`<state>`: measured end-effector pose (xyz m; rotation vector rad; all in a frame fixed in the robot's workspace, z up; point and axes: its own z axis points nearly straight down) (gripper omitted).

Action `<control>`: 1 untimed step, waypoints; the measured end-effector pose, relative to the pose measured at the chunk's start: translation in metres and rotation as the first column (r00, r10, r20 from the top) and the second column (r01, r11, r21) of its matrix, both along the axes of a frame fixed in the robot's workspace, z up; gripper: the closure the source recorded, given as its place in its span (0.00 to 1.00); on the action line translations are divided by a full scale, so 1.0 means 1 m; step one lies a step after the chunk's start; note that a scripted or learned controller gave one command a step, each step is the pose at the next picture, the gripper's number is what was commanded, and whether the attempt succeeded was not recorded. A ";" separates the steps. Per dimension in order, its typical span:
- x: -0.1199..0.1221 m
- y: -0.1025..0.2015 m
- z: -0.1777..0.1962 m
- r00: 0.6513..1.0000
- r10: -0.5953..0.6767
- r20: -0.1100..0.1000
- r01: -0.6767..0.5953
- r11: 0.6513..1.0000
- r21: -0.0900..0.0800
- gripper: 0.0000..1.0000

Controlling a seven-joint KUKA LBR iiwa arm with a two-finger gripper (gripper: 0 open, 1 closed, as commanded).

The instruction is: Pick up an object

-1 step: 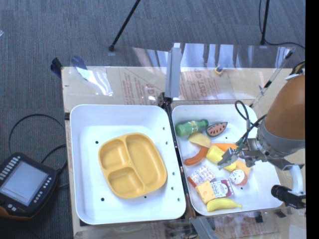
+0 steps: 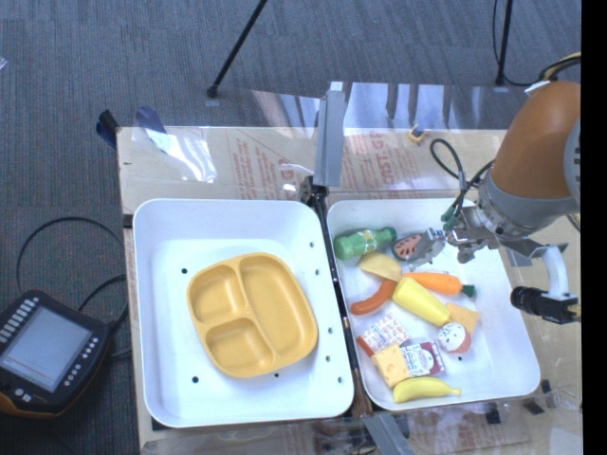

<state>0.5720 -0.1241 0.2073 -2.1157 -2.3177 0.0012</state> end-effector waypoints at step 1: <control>-0.003 -0.026 -0.101 0.980 0.199 0.009 -0.199 0.980 -0.002 0.00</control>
